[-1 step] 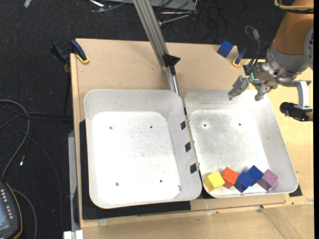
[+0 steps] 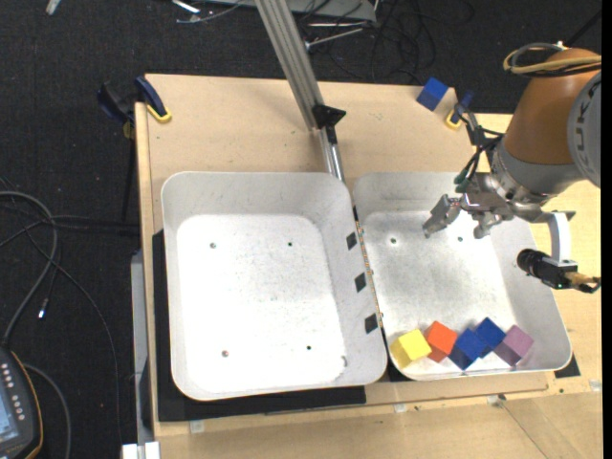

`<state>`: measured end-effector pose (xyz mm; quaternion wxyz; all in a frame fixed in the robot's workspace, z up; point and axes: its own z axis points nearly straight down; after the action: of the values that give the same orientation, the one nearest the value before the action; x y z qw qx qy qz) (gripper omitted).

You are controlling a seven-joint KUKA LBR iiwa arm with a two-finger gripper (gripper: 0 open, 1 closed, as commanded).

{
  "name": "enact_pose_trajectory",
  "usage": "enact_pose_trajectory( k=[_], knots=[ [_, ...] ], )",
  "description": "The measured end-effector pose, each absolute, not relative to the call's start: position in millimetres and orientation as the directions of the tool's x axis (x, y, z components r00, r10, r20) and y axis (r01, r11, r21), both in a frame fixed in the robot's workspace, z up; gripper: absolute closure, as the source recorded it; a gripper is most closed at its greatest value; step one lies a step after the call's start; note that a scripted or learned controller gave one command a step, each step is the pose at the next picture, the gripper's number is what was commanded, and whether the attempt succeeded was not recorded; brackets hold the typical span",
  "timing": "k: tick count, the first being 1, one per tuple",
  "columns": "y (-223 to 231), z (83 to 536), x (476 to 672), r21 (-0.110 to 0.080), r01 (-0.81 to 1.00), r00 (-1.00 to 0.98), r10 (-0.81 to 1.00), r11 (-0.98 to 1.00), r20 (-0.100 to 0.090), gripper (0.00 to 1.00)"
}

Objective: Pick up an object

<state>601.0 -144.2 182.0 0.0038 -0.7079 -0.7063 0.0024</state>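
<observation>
Camera view, pincer (image 2: 461,218) spread wide over right bin (image 2: 421,256), grasping nothing, yellow block (image 2: 412,347), orange block (image 2: 441,338), blue block (image 2: 477,342), purple block (image 2: 514,345) in near corner, no writing readable

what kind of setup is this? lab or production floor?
Most likely a robotics lab test bench, not production. A wooden bench clamped at its corners bears two white bins, the right one holding a few coloured blocks; loose cables trail over the dark carpet, and the arm's pincer hangs above the right bin.

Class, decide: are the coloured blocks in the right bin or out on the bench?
In. The coloured blocks lie clustered against the near wall of the right bin.
</observation>
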Motion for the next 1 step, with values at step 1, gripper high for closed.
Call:
enact_pose_trajectory(
  k=[1],
  knots=[
    [-132.7, 148.4, 512.0, -0.009, 1.0, 0.003, 1.0, -0.003, 0.003, 0.0]
  ],
)
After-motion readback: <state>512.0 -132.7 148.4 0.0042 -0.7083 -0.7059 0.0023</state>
